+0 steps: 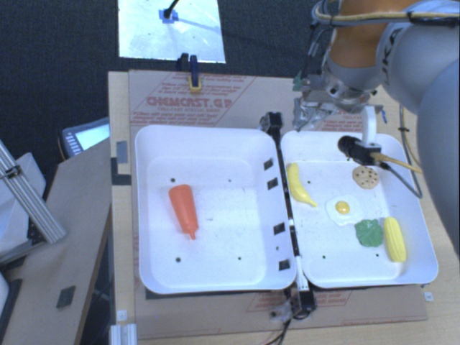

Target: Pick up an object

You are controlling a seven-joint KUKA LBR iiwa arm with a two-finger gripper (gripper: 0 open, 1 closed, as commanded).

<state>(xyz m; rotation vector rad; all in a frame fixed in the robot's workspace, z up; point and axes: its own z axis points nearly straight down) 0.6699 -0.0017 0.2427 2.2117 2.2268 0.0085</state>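
Arm [402, 42]: raised over right bin [410, 264]; gripper [310, 113] at the bin's far rim, finger state cannot be told, nothing seen held. Left bin [215, 279]: carrot [184, 208]. Right bin: banana [298, 185], corn cob [394, 238], fried egg [343, 209], lettuce leaf [369, 232], cookie [365, 177]. Risk: the clustered egg, leaf and corn could let descending fingers nudge neighbours.

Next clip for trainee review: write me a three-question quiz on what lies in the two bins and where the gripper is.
1. True or false: the orange carrot lies in the left bin.
2. Multiple choice: which item touches the corn cob? A) banana B) green leaf C) cookie
3. Fill in: the gripper hangs above the ____ rim of the right bin.

Key: 1 true; 2 B; 3 far. The fried egg lies between banana and leaf.
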